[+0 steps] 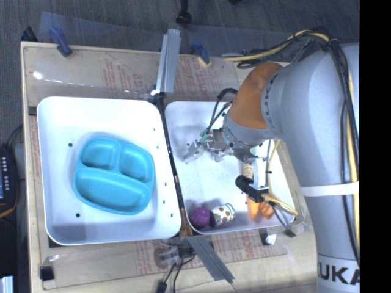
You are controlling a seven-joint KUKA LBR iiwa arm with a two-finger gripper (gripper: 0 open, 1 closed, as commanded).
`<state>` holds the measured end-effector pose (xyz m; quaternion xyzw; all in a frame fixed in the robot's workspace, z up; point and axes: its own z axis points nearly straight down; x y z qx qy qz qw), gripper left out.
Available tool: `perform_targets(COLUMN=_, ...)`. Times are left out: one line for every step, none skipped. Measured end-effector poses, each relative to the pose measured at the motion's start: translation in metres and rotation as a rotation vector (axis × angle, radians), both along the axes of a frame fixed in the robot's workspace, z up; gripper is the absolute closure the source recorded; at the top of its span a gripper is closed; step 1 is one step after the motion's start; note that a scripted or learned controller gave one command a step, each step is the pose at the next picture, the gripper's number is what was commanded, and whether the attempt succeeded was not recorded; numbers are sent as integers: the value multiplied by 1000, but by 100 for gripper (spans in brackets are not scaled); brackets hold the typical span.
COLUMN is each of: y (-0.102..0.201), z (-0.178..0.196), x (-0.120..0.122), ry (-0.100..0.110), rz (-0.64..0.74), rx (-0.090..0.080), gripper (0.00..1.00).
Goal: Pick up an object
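My claw (194, 150) hangs low over the far-left part of the right bin (183, 118); I can't tell its state from here. The pickable things sit along the near wall: a purple ball (200, 216) touching a small patterned can (223, 214), with an orange piece (261, 209) further right. I'd choose the ball, come straight down centred, and avoid nudging the can.
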<state>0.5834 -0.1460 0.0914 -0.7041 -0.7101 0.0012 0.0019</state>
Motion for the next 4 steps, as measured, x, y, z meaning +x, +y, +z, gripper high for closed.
perform_targets(y=1, z=0, x=-107, ry=-1, rz=-2, rx=1, gripper=0)
perform_targets(y=4, z=-1, x=-54, ry=0, rz=-1, rx=0, gripper=0)
perform_targets(y=34, z=5, x=-105, ry=-18, rz=-16, rx=-20, gripper=0)
perform_targets(y=38, z=13, x=-106, ry=-8, rz=-7, rx=-10, gripper=100)
